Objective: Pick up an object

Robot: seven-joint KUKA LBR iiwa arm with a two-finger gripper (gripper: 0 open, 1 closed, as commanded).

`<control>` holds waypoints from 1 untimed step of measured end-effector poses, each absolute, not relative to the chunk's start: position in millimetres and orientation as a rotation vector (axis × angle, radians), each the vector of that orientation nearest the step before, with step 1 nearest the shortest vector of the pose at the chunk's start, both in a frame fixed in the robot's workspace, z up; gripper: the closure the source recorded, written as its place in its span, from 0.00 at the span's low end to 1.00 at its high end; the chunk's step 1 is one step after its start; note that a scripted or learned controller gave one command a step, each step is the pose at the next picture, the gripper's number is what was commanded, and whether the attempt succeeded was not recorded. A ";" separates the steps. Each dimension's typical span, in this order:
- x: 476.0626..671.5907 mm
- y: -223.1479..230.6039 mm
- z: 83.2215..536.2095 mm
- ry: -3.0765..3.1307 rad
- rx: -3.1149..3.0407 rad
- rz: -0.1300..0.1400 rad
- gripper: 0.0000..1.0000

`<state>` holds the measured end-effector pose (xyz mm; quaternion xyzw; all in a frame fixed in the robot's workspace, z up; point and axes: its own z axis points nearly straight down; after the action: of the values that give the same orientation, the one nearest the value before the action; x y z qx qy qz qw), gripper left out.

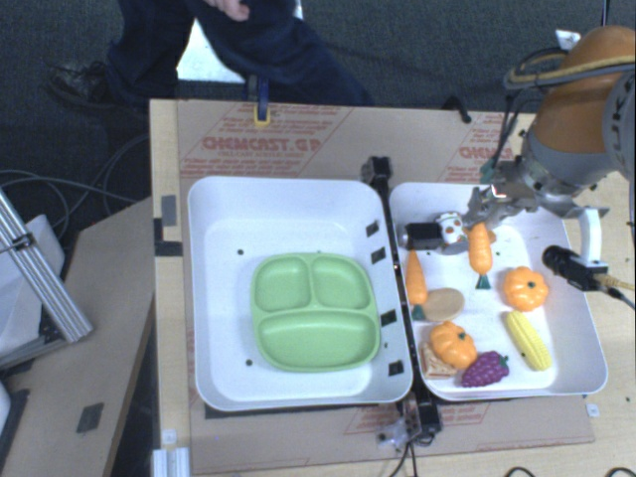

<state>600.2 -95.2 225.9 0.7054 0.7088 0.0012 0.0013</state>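
My gripper [484, 210] hangs over the back of the right bin [586, 358]. The top end of an orange carrot [480, 249] lies right at the gripper's tip, green end pointing to the front; whether it is gripped I cannot tell. Left of it lie a black item [422, 235] and a small white piece [449, 229]. A second carrot [414, 280] lies along the bin's left wall. Further forward are a tan potato [443, 303], two orange pumpkins [524, 288] [453, 344], a yellow corn cob [528, 339] and purple grapes [485, 369].
The left bin [224, 256] holds a green divided plate [315, 311]. A black divider [395, 266] runs between the bins. A person in dark clothes [234, 13] stands behind the bench. A metal frame [35, 276] stands at the far left.
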 end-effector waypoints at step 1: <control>625.7 -54.6 227.1 2.231 2.210 0.006 1.00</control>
<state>625.7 -54.6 227.1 0.7038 0.7104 0.0019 0.0009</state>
